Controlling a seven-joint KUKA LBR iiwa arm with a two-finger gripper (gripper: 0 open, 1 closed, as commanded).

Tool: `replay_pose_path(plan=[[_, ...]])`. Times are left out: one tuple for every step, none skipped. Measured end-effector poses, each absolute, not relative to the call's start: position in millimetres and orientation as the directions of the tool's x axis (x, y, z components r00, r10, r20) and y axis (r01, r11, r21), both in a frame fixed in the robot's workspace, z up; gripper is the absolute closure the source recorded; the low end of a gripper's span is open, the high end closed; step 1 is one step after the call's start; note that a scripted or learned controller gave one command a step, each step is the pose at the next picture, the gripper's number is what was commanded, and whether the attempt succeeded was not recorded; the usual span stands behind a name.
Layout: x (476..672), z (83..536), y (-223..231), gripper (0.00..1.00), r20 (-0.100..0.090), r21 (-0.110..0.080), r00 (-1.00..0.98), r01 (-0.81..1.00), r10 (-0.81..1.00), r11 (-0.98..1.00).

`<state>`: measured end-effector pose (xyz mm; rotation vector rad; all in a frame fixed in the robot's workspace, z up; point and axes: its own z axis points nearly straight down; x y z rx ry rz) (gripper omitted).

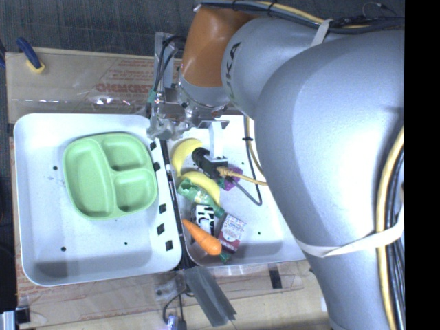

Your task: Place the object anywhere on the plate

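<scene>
In the camera view, two white bins sit side by side on the surface. The left bin (34, 253) holds a green plate (110, 175) with three sections. The right bin (275, 236) holds a pile of things: two yellow bananas (184, 153), an orange carrot (203, 238), a small dark packet (232, 232) and some other bits that are hard to name.

The big grey arm (323, 136) reaches in from the right. Its claw (167, 117) hangs at the top edge of the right bin, just by the wall between the bins and just above the upper banana. I cannot tell how the claw stands, because the wrist hides it. I see nothing in it.

The thing to move looks like it is in the pile, not on the plate. To do this step well, the claw should go straight down on one thing, like the top banana, grip its middle, and lift it high enough to clear the wall.
</scene>
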<state>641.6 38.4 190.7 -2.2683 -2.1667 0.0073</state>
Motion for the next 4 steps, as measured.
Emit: replay_pose_path(plan=[[613.8,202,19,1.00,-0.002,-0.008,0.191,0.982,0.982,-0.191],[561.7,227,11,1.00,-0.001,-0.005,0.173,0.985,0.985,-0.173],[538.7,207,-16,1.00,-0.001,-0.005,0.141,0.990,0.990,-0.141],[567.5,202,99,1.00,-0.001,-0.004,-0.033,0.999,0.999,0.033]])
